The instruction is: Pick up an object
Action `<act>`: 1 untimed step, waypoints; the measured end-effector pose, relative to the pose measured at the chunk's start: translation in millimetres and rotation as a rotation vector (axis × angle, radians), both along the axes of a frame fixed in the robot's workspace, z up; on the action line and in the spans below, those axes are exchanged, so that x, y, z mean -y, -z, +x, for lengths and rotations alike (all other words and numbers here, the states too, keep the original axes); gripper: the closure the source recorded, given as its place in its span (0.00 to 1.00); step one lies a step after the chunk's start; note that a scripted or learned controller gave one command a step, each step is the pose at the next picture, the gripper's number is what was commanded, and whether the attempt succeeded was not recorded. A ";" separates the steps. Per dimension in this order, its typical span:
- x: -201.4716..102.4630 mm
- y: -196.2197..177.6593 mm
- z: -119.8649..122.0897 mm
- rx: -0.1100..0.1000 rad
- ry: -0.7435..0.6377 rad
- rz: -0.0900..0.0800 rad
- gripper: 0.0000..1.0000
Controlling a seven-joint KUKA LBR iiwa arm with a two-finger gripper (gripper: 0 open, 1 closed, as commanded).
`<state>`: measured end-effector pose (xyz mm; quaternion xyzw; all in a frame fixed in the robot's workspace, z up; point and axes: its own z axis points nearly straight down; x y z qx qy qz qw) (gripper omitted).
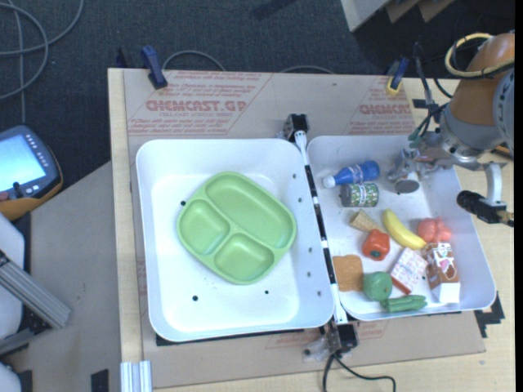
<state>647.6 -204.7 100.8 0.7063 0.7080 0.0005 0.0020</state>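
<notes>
Claw of the two-finger gripper hovered at the white right-hand bin's twelve o'clock, three o'clock of the blue plastic bottle, presumably lining up; its opening couldn't be judged.

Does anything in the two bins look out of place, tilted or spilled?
Nothing is spilled. The blue bottle and the green can lie on their sides in the right bin. The green divided plate sits at an angle in the left bin.

Blue bottle, green can, banana and other small items lie in the right bin.
</notes>
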 end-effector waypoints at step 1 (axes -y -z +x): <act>-58.2 9.7 12.8 -0.012 0.012 -0.009 1.00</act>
